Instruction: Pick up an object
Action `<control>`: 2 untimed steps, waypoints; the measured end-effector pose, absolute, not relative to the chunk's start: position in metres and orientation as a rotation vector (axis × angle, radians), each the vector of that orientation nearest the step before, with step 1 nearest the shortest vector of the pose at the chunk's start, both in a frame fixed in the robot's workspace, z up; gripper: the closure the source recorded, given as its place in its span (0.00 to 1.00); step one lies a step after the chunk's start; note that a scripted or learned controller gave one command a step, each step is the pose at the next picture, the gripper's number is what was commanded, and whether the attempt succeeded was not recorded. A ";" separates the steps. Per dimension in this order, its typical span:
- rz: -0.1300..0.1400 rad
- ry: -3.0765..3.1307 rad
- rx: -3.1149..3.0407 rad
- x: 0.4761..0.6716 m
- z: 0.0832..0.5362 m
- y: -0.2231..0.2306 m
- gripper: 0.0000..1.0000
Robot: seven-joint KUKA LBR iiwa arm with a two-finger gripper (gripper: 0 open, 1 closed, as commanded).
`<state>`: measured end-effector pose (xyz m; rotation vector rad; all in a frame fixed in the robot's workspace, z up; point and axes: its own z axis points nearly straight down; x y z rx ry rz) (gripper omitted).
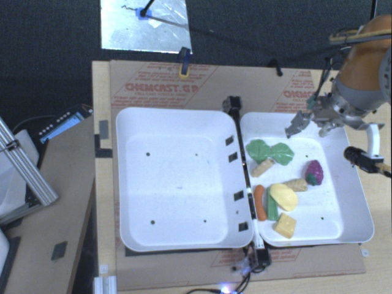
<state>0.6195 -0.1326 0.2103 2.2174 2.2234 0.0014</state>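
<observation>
Bench [104, 225]: light wooden surface, lower and centre of frame, carrying a brown cardboard sheet [165, 81] printed in red, with two shallow white bins side by side on it.

Left bin [131, 127]: centre-left of frame; white floor with a few small dark dots.

Right bin [355, 219]: centre-right of frame, touching the left bin along a dark hinge strip with black clips [239, 164].

Contents of right bin, all in its left and middle part:
- Green leafy piece [269, 150], upper left of the bin.
- Tan stick-shaped piece [263, 167], just below the green piece and touching it.
- Purple grape-like cluster [314, 172], right of the group, apart from the green piece.
- Beige lumpy piece [297, 184], just left of and below the purple cluster.
- Yellow rounded piece [284, 197], centre of the group, touching the beige piece.
- Orange carrot-like piece [260, 202], by the bin's left wall, lying lengthwise.
- Green strip [272, 206], between the orange piece and the yellow piece.
- Pale yellow wedge [285, 225], lowest item, just below the yellow rounded piece.

Arm [367, 66]: grey and orange, upper right of frame.

Pincer [298, 126]: over the upper edge of the right bin, above and right of the green leafy piece, apart from every item; nothing is seen between its tips. Whether the tips stand apart or together cannot be told.

Other: silver square sheet [144, 17] at upper left; yellow and blue clamp [184, 63] at the cardboard's top edge; metal rail [24, 167] at far left.
</observation>
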 end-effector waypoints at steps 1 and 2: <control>0.009 2.239 2.204 0.665 0.184 -0.015 0.00; 0.014 2.232 2.206 0.670 0.248 0.048 0.00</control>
